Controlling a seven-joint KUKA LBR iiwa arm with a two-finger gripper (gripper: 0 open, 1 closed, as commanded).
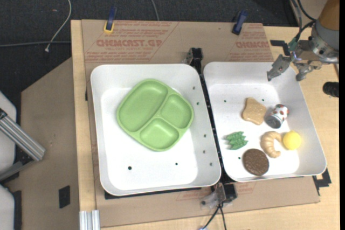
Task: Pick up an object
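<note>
Pincer (288, 66): upper right of frame, fingers spread open, holding nothing.
Right bin (226, 81): cracker (254, 111), croissant (271, 144), lemon (291, 140).
Left bin (108, 159): green plate (155, 114).

"CHEMCAST GP" on bench board (135, 40), printed twice
</note>
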